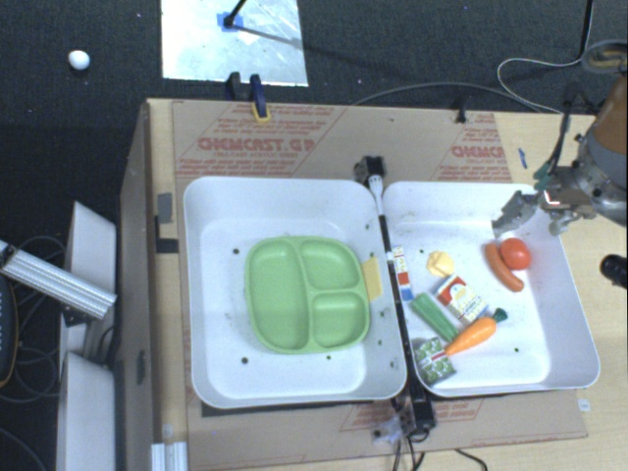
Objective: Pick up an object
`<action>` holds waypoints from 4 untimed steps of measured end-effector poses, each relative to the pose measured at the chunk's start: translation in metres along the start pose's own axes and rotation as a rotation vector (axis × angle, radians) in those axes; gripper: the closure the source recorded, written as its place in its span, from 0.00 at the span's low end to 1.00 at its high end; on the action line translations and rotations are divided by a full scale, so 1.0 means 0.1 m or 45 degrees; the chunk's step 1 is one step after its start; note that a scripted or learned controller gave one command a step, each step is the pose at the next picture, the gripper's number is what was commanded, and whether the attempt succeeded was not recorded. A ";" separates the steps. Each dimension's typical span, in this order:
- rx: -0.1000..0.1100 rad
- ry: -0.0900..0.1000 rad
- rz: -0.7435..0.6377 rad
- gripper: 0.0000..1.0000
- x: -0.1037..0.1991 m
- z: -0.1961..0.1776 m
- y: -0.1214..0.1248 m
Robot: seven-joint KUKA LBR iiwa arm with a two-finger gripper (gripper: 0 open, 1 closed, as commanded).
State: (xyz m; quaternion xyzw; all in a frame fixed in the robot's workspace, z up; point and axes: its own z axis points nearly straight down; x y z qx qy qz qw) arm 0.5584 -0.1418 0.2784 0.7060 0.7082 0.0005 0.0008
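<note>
Right bin [574, 361], near end: small printed packet [435, 359], carrot [471, 336], green block [431, 314]; print unreadable. Farther in: red-white carton [459, 298], yellow piece [441, 262], tomato [514, 253]. Left bin [211, 263]: green divided plate [304, 293]. Gripper [533, 208] over far right rim, nothing between fingers, opening indeterminate. Board [255, 145] reads "CHEMCAST GP".

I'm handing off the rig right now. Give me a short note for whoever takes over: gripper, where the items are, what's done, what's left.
Gripper: above the right bin's far right edge, nothing seen in it; whether the jaws are open can't be told.
Right bin: tomato on a red sausage nearest the gripper; yellow piece, small carton, green stick, carrot, packet toward the divider.
Left bin: green divided plate, yellow piece at its right edge.
Done: nothing picked.
Left: descend, grasp an item, lift; the tomato looks closest.
</note>
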 end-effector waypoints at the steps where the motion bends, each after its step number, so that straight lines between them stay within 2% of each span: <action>1: 0.006 0.001 0.003 0.00 -0.18 1.55 -0.22; 2: 0.000 0.000 0.001 0.00 -0.25 1.94 0.46; 3: -0.005 -0.001 -0.001 1.00 -0.25 1.83 0.47; 4: -0.004 0.001 -0.002 1.00 0.47 0.69 0.61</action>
